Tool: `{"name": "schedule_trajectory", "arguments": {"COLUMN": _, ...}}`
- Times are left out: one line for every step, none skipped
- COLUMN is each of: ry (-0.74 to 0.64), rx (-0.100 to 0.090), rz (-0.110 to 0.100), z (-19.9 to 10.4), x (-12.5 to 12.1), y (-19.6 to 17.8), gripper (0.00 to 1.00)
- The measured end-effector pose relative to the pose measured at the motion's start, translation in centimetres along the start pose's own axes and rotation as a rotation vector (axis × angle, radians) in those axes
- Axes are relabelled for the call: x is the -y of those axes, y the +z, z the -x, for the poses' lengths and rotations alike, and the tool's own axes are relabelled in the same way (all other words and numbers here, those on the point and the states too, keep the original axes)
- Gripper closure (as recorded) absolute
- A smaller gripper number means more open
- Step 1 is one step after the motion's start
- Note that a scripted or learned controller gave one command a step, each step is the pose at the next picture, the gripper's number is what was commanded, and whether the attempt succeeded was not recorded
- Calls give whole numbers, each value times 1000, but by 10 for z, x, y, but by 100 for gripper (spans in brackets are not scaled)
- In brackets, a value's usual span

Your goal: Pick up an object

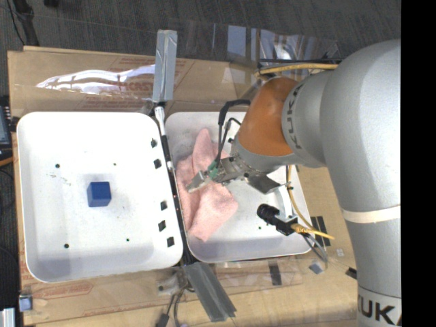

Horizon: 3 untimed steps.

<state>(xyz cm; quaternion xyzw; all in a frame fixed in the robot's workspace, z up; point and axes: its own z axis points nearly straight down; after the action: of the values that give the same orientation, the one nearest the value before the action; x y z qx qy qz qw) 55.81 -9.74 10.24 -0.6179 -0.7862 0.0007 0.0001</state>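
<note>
A pink cloth (208, 206) lies crumpled in the right bin (235, 251), stretching from the bin's back down toward its front left. My gripper (204, 178) is low over the cloth's middle, pointing left, and it meets or nearly meets the fabric. The arm's orange band (262, 125) and grey body cover the right side of this bin. A small blue cube (99, 193) sits alone in the left bin (41, 251), well away from the gripper.
A ridge with black clips (165, 182) divides the two bins. A black connector with a yellow cable (279, 221) hangs from the arm over the right bin's floor. Cardboard and tape surround the bins.
</note>
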Motion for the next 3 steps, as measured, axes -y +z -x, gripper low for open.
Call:
{"name": "schedule_trajectory", "arguments": {"ry": -5, "rx": 0, "rz": -1, "z": 0, "x": -1, "y": -10, "gripper": 100}}
{"name": "schedule_trajectory", "arguments": {"ry": -5, "rx": 1, "rz": -1, "z": 0, "x": -1, "y": -10, "gripper": 0}}
{"name": "schedule_trajectory", "arguments": {"ry": -33, "rx": 0, "rz": 1, "z": 15, "x": -6, "y": 11, "gripper": 0}}
